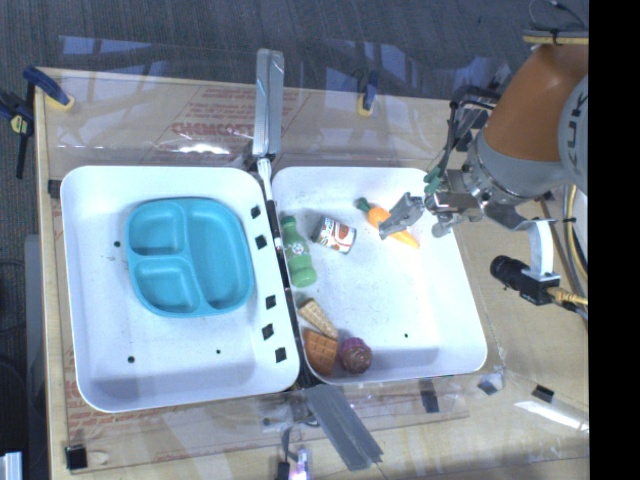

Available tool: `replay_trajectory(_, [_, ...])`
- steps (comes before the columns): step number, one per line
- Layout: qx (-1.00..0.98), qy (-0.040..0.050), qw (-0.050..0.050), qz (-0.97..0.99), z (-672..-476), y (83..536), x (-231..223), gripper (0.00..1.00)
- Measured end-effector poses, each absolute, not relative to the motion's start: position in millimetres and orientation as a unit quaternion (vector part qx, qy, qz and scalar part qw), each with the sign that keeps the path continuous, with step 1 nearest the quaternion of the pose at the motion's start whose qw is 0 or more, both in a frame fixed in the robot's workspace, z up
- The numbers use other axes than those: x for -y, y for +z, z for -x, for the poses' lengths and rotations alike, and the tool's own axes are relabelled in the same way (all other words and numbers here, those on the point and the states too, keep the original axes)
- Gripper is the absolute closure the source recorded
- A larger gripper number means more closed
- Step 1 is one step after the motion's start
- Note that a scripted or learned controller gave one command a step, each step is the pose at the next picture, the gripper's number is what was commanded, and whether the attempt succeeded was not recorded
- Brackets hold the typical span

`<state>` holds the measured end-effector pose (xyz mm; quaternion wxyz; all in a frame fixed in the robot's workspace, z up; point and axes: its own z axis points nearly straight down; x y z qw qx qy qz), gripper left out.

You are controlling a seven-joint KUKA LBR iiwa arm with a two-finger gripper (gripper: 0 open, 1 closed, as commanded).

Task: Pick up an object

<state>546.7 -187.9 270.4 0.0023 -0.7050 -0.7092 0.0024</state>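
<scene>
1. Nearest the camera, the desk edge fronts two white bins.
2. The left bin holds a blue tray.
3. The right bin holds a green bottle, cone, can and carrot.
4. The claw hangs spread over the carrot, gripping nothing.
5. Best lower straight, straddle the carrot, then close.

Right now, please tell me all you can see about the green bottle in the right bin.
The green bottle is small, looks like plastic, and has a paler cap at its upper end and a light label on its body. It lies on its side on the floor of the right bin, along that bin's left wall. A small can lies close on its right; whether they touch is unclear.
</scene>
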Motion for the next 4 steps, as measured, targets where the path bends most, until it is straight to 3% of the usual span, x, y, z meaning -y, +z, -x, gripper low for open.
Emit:
replay_trajectory(1, [0.683, 0.0022, 0.002, 0.73, -609.5, 196.1, 209.0, 0.0])
replay_trajectory(2, [0.667, -0.0039, -0.007, 0.745, -655.8, 109.6, 206.7, 0.0])
replay_trajectory(3, [0.687, 0.0016, 0.002, 0.727, -610.0, 88.6, 199.4, 0.0])
replay_trajectory(4, [0.668, 0.0022, 0.003, 0.744, -549.5, 88.1, 174.5, 0.0])
